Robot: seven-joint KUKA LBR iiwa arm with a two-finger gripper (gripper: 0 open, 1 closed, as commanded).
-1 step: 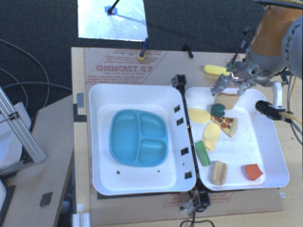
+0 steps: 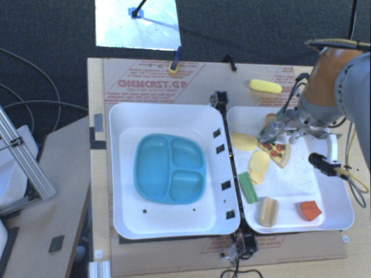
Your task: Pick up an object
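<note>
The right bin [image 2: 339,216] holds several toy foods: a pizza slice [image 2: 277,152], a pale yellow piece [image 2: 244,141], another yellow piece [image 2: 259,165], a green stick [image 2: 248,187], a tan bread-like piece [image 2: 267,211] and an orange block [image 2: 310,210]. My gripper [image 2: 271,133] hangs low over the bin's upper middle, right above the pizza slice's top end. A tan object [image 2: 271,120] lies just behind it. Nothing is visibly held.
The left bin [image 2: 124,213] carries a blue divided tray [image 2: 170,168]. A yellow banana-like toy [image 2: 265,86] lies on the cardboard behind the right bin. The grey arm with its orange band [image 2: 327,77] fills the upper right, with cables [image 2: 355,178] trailing by the bin's right edge.
</note>
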